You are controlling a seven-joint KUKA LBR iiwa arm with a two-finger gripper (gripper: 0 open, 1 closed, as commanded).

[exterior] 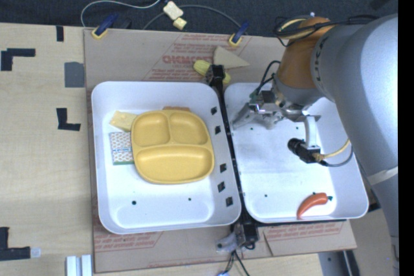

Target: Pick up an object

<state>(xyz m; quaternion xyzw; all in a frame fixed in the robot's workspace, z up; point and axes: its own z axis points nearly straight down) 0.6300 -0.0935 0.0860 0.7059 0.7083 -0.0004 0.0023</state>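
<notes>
1. A grey KUKA arm (362, 74) with an orange band above the wrist reaches in from the right, over the far end of the right-hand white bin (272, 200).
2. Its gripper (259, 112) sits low over that bin's far left area, near the divider between the two bins; whether the pincer is open or closed cannot be told from this angle, and nothing is visibly caught in it.
3. An orange chili pepper toy (313, 203) with a green stem lies on the floor of the right bin at its near right corner, well apart from the gripper.
4. In the left white bin (155, 207), a yellow divided plate (172, 145) with three compartments lies flat in the middle.
5. A pale yellow wedge-shaped piece (121, 119) and a small patterned packet (120, 147) lie just beside the plate's left edge, partly tucked against it.
6. Both bins rest on a cardboard sheet (162, 55) clipped to the wooden bench (39, 158), with cables trailing across the dark floor beyond.
</notes>
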